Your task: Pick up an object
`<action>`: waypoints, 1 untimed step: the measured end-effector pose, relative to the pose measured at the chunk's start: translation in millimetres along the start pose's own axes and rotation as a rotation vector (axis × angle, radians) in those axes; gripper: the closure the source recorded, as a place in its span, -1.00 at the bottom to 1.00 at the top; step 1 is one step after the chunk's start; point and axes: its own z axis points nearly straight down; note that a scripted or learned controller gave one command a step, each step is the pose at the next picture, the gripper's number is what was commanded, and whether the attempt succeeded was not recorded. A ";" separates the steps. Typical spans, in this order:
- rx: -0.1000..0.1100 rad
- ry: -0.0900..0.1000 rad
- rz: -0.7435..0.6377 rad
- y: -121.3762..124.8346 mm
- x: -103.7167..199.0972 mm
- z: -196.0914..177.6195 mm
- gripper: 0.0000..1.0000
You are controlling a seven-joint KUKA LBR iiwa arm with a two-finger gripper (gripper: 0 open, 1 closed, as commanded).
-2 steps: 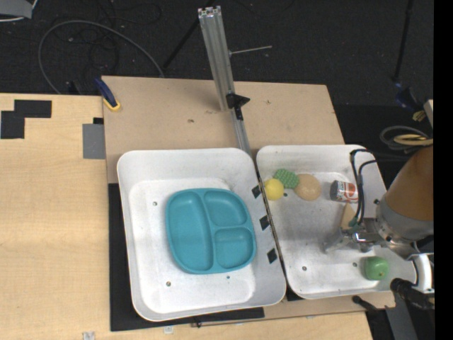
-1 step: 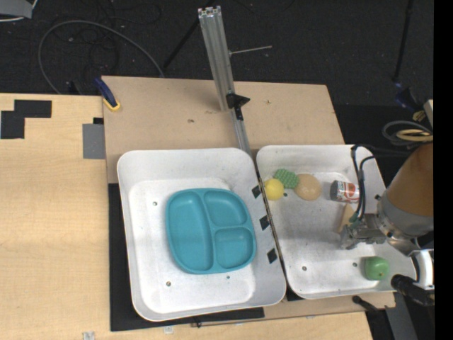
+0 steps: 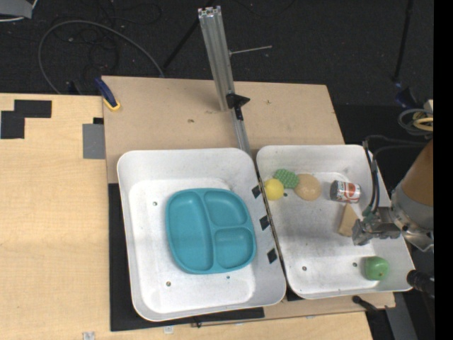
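Arm's gripper sits low by the right bin's right edge, touching a tan block, likely its target. Can't tell if jaws are spread or pinching. Green ball lies just beside it, w/ can near the far edge.

1. Both white bins look like matt plastic, faintly scuffed
2. Teal divided tray, well left of the jaws: smooth, slightly glossy plastic
3. Can just above the jaws: shiny metal
4. Desk: pale matt wood

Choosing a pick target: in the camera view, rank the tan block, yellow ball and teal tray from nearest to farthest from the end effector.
End effector, right bin.
1. Tan block, right beside it.
2. Yellow ball, right bin's left edge.
3. Teal tray, left bin.
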 end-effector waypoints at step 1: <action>-0.002 -0.001 -0.001 -2.1 0.3 -62.6 1.00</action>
